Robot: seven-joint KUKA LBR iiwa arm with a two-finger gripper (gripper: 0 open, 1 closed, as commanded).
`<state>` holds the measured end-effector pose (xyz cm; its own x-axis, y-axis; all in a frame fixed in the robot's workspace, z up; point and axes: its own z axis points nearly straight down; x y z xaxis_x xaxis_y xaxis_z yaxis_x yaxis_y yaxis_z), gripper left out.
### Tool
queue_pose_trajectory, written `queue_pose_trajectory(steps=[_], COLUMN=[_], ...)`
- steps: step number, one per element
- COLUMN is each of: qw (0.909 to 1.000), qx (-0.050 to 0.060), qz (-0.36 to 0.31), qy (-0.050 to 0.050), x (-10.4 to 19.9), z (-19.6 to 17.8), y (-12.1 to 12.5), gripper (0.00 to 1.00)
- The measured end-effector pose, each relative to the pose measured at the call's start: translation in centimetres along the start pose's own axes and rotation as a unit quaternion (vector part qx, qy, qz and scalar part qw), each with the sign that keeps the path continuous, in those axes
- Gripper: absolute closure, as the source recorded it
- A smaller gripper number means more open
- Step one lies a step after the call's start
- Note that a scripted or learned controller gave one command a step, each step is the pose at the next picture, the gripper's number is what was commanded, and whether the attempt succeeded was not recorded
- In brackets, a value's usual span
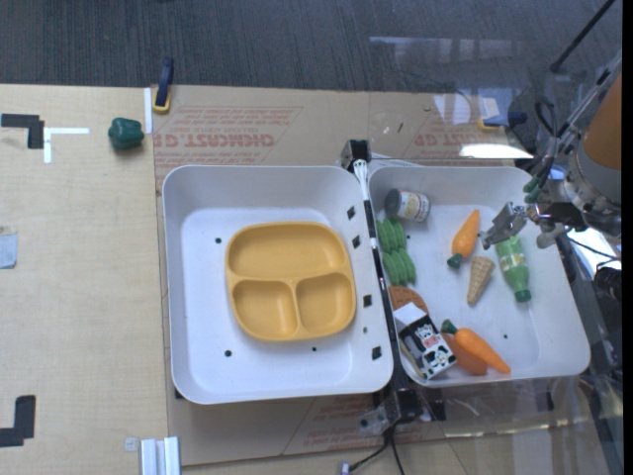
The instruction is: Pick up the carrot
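Two carrots lie in the right bin (pixel 554 359). One orange carrot (pixel 466 234) lies in the middle of the bin, its green top toward the near side. The other carrot (pixel 481 351) lies by the near wall, next to a black-and-white carton (pixel 425 347). My gripper (pixel 516 224) hangs over the right part of this bin, just above the top of a green bottle (pixel 514 269). It is to the right of the middle carrot and apart from it. Nothing shows between its fingers.
The right bin also holds a small can (pixel 408 206), green leafy pieces (pixel 395 249), a tan cone (pixel 480 279) and a brown pastry (pixel 405 299). The left bin (pixel 193 295) bears a yellow divided plate (pixel 292 280). A green object (pixel 126 134) sits on the bench at far left.
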<state>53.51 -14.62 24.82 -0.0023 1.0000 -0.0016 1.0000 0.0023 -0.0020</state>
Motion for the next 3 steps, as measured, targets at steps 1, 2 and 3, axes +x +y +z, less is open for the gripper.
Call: queue_pose_trajectory(steps=[1, 2, 3], qw=[0.9994, 0.978, 0.9516], qx=[0.001, -0.014, -0.021], qz=[0.036, 0.208, 0.307], qy=[0.0, 0.001, 0.002], x=[-1.7, -4.9, -4.7], z=[11.2, 14.1, 13.9], y=[5.9, 8.3, 7.7], gripper=[0.0, 0.0, 0.0])
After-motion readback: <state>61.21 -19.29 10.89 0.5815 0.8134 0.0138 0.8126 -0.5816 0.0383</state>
